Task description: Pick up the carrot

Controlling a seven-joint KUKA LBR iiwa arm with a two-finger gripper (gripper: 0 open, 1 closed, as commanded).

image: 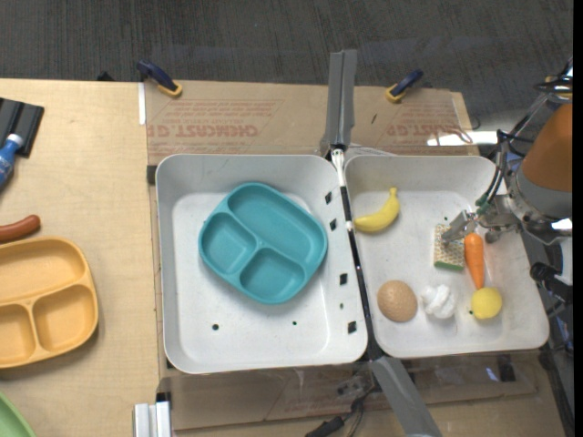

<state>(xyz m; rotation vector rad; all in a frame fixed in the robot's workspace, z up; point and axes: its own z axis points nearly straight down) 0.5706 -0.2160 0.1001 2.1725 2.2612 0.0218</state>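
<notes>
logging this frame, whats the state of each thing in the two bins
carrot: lying in the right bin, top end at the end effector
sponge: flat, just left of the carrot
lemon: resting below the carrot's tip
banana: lying curved near the divider
egg: resting on the bin floor
teal tray: right way up in the left bin

Looks like a robotics lab bench to me, not a kitchen. I see two white bins (264, 353) butted together on cardboard sheets (228, 121) held by spring clamps (159, 77), light wooden tabletop (73, 144), dark carpet (273, 16) behind. The food is toy stuff: plastic banana (379, 213), egg (397, 300), lemon (486, 303), teal divided tray (262, 242). Cables hang (510, 144) by the grey arm (547, 167) at right.
</notes>
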